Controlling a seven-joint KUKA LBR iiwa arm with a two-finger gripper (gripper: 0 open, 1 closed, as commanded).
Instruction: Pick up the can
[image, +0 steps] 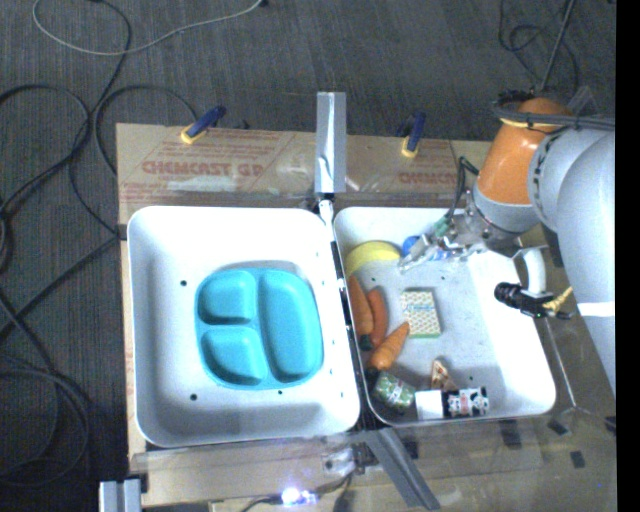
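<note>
The can (394, 391) lies on its side near the front wall of the right bin (520, 345), at about seven o'clock on that bin's floor; it is small and dark green with a paler, shiny patch on its upper side, and its label is too blurred to read. Just at its three o'clock sits a small white carton (452, 403) with dark printing, close beside it or touching, I cannot tell which. At the can's twelve o'clock an orange carrot (390, 345) lies tilted, its narrow tip pointing toward one o'clock, and above that two more carrots (368, 310) lie side by side along the bin's left wall. A small brownish item (440, 374) rests at the can's two o'clock, and a pale checked sponge (421, 312) lies near the middle of the floor. A yellow rounded object (371, 256) sits in the bin's far left corner, at eleven o'clock. The gripper (432, 247) hangs over the far part of this bin, well apart from the can, at roughly its one o'clock; whether its fingers are spread or closed I cannot tell, and nothing is seen between them. The left bin (160, 330) holds a blue divided tray (260, 326) with three compartments
</note>
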